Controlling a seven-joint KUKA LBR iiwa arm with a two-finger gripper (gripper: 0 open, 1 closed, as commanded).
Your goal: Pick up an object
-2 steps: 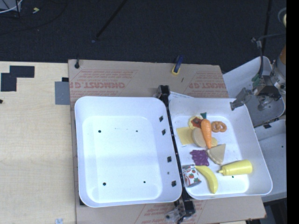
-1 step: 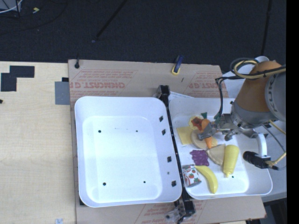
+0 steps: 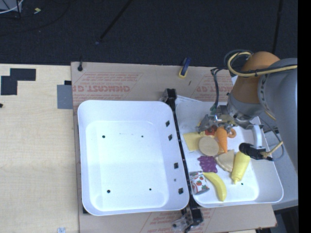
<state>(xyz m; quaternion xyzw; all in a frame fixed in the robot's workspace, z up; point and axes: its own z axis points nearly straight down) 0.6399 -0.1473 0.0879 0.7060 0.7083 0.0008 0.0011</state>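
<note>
I observed the grey arm (image 3: pixel 279 96), with its rounded orange band (image 3: pixel 252 76), reaching in from the right over the far part of the right bin (image 3: pixel 272 191). The gripper (image 3: pixel 214 123) hung low above the far end of the toy pile; whether it was wide, narrow or holding anything I could not tell, as the metal parts were small and blurred together.

The right bin, smooth white plastic with rounded corners, held all the objects. Just near of the gripper lay a tapered orange carrot (image 3: pixel 222 139), touching a flat round tan disc (image 3: pixel 209 146). A pale yellow square slice (image 3: pixel 191 141) lay to the left of the disc. Nearer lay a knobbly purple grape cluster (image 3: pixel 208 163), a curved yellow banana (image 3: pixel 216 184), an upright-shaped yellow bottle (image 3: pixel 240 167) lying tilted, and a small red-and-white packet (image 3: pixel 198 183) beside the dividing rim.

The left bin (image 3: pixel 87 130) was the same shallow white plastic. Both stood on printed brown cardboard (image 3: pixel 126 84).
</note>
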